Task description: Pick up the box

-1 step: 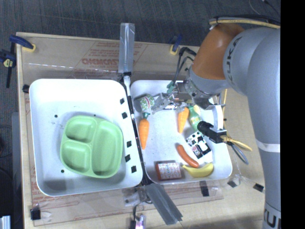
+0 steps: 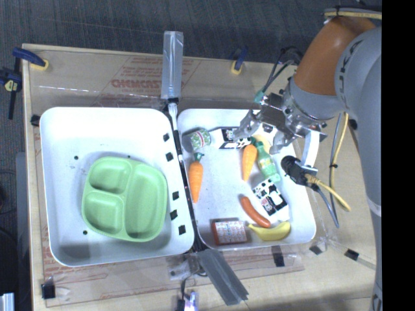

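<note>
A small black-and-white box (image 2: pixel 270 197) lies in the right bin (image 2: pixel 214 119), towards its right wall. My gripper (image 2: pixel 260 135) hangs over the bin's back right part, above the top ends of an orange carrot (image 2: pixel 248 161) and a green bottle (image 2: pixel 266 162). Its fingers stand open with nothing between them. The box is a short way in front of the gripper and apart from it.
The right bin also holds a second carrot (image 2: pixel 194 179), a round green can (image 2: pixel 198 138), a red sausage (image 2: pixel 254 212), a banana (image 2: pixel 273 230), a reddish-brown pack (image 2: pixel 229 231) and a black-and-white card (image 2: pixel 227 135). A green divided plate (image 2: pixel 125 198) sits in the left bin (image 2: pixel 58 148).
</note>
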{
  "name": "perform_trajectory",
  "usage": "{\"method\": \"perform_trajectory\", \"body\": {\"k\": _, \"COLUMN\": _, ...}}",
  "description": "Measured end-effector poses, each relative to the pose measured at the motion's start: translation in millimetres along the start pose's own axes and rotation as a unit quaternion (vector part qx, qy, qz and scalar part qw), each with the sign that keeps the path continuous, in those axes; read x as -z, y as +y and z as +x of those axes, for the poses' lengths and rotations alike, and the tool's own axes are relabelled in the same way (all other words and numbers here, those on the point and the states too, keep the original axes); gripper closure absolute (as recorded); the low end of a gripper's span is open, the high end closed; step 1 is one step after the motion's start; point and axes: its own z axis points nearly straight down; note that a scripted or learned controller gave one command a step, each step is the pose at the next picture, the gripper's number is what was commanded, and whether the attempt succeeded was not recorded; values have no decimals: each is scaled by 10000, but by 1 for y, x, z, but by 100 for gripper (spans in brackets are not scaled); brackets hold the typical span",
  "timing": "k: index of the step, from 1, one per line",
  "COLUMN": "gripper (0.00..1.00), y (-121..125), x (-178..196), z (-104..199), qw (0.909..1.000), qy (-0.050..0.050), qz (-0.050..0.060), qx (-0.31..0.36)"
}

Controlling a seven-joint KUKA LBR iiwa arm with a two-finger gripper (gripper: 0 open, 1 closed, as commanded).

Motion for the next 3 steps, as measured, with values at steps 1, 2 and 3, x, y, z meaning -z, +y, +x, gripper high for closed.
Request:
{"method": "perform_trajectory", "body": {"k": 1, "gripper": 0, "y": 10, "x": -151, "z": 41, "qw": 9963, "qy": 1, "qz": 37, "qx": -855}}
{"method": "perform_trajectory", "body": {"k": 2, "gripper": 100, "y": 10, "x": -142, "z": 42, "qw": 9968, "qy": 12, "qz": 86, "qx": -792}}
{"method": "perform_trajectory", "body": {"k": 3, "gripper": 100, "y": -46, "x": -98, "z": -45, "qw": 9576, "qy": 11, "qz": 28, "qx": -2880}}
